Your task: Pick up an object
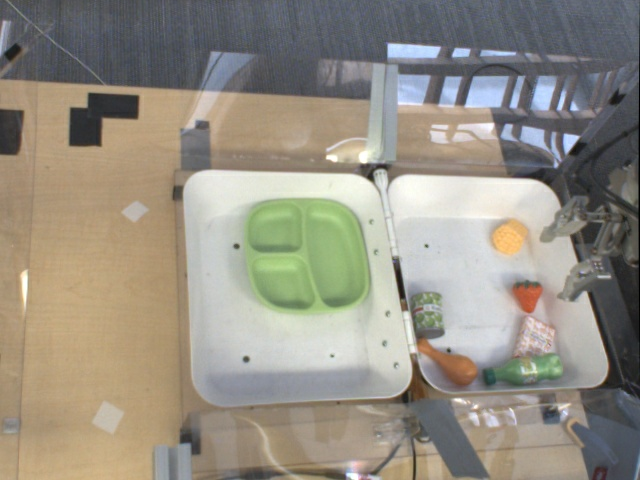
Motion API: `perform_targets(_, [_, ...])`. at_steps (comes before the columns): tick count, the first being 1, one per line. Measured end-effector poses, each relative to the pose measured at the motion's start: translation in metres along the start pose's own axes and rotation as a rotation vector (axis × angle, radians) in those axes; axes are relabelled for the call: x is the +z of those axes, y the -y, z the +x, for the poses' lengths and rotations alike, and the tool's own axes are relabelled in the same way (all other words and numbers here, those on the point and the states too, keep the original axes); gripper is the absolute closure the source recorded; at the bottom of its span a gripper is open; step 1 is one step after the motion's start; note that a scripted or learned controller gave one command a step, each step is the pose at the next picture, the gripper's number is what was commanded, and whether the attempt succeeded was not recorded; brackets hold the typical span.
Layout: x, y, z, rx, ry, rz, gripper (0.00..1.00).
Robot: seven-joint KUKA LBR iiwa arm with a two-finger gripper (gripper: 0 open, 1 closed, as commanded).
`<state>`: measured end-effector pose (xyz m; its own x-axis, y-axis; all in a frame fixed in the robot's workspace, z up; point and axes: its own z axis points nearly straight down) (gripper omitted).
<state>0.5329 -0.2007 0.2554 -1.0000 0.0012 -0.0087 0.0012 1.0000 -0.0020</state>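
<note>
In right bin (470, 203), bottle (524, 371) lies crosswise.

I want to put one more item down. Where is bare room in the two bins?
Left bin: a bare floor rings the green plate. Right bin: free upper left, between the divider and the yellow ball. Crowded lower right: can, drumstick, bottle, packet, strawberry.

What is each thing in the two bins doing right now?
Green plate: flat in left bin.
Yellow round toy: resting in right bin.
Strawberry: resting, untouched.
Can: on its side.
Drumstick: lying down.
Green bottle: lying down.
Packet: lying beside the bottle.
End effector: open, holding nothing.
</note>
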Motion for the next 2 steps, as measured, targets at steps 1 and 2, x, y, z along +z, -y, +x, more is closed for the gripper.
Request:
perform_targets(1, [0.107,0.003,-0.021,0.233,-0.007,-0.002,0.00])
perform_targets(2, [0.166,-0.019,-0.022,0.398,0.005,0.000,0.00])
